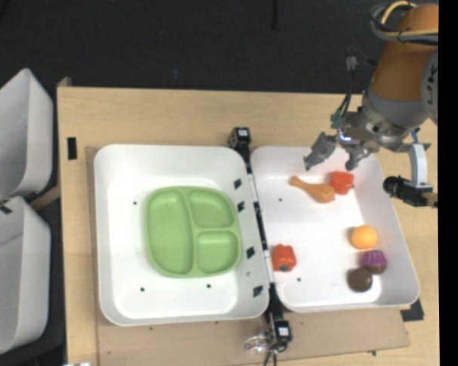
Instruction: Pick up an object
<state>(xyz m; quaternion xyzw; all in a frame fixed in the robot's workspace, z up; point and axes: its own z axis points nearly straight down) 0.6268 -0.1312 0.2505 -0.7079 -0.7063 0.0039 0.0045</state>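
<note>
While hovering with fingers spread and nothing between them, sits over the far edge of the right bin (393,227): claw (337,155). Directly beneath, near the far wall, touching each other: orange drumstick toy (314,189) and red toy (341,181). Probably light, rigid, smooth plastic, liable to slip. Best taken across the drumstick's thicker end, clear of the red toy. Elsewhere: red pepper toy (283,258) by the near-left corner; orange ball (364,237), purple toy (374,261), brown toy (359,279) along the right edge.
</note>
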